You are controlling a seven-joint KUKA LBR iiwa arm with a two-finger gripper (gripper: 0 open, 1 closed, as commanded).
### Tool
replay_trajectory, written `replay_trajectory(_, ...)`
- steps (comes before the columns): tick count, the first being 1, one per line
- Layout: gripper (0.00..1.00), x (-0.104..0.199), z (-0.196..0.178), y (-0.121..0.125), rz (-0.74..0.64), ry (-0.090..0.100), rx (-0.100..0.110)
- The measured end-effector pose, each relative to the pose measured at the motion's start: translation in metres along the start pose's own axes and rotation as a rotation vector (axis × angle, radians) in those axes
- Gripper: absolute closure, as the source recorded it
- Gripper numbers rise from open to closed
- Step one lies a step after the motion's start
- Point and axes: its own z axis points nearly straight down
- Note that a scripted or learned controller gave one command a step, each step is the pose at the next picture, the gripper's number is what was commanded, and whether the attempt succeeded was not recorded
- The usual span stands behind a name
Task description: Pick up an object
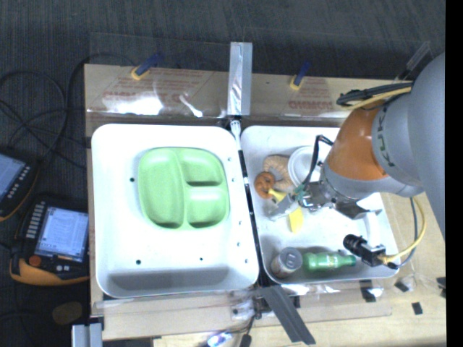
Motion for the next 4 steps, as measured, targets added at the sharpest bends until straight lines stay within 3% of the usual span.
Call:
replay_trajectory(1, 1.00, 0.000, -0.010, 0.002, 0.000, 0.000, -0.004)
replay_trajectory(2, 1.00, 0.001, -0.052, -0.006, 0.179, 0.000, 0.010)
replay_trajectory(3, 1.00, 0.075, -0.109, 0.043, 0.126, 0.000, 0.009)
replay_trajectory(4, 1.00, 0.077, -0.169, -0.015, 0.014, 0.000, 0.009)
